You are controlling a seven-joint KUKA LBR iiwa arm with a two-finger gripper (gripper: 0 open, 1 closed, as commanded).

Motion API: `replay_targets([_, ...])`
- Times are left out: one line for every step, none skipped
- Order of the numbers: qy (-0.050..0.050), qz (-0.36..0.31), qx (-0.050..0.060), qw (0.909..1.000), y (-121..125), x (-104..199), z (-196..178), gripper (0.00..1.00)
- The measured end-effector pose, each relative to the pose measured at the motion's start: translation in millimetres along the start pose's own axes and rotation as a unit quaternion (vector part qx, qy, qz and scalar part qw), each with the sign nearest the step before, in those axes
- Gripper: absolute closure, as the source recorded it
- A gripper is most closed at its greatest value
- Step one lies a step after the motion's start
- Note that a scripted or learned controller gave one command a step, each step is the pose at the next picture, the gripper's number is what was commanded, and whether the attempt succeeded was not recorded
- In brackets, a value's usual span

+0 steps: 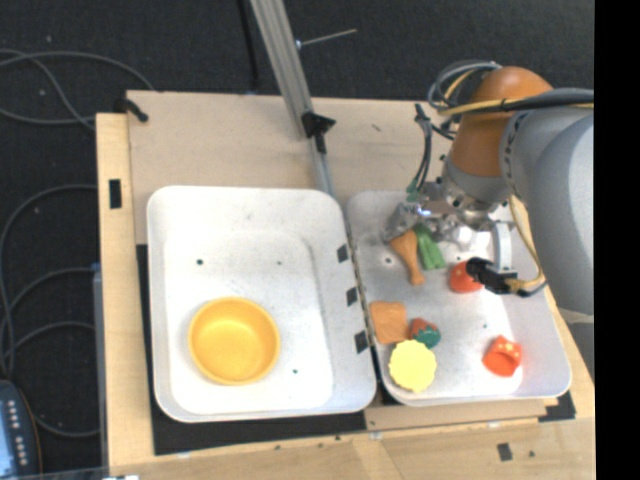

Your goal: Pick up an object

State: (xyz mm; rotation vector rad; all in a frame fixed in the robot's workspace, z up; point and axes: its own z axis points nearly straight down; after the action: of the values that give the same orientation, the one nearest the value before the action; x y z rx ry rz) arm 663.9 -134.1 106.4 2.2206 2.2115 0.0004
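jaws (415,230) low over tan piece (407,255), green piece (431,250)

Bins (250,208): smooth white plastic, faintly speckled. Bowl (234,340): glossy yellow plastic. Bench (220,138): matt tan board. Post (285,53): ribbed bare metal. Arm (555,198): smooth grey casing.

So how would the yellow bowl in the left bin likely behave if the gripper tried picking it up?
The yellow bowl looks like thin plastic, so probably light and stiff. Its smooth rounded rim may slip from the fingers. It sits upright and low in the left bin, so tipping seems unlikely.
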Motion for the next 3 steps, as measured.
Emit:
replay_targets([0.0, 0.001, -0.002, 1.0, 1, -1, -12, 1.0])
replay_targets([0.002, -0.002, 0.0, 1.0, 5, -10, -60, 1.0])
replay_targets([0.002, -0.003, 0.002, 1.0, 5, -11, -101, 1.0])
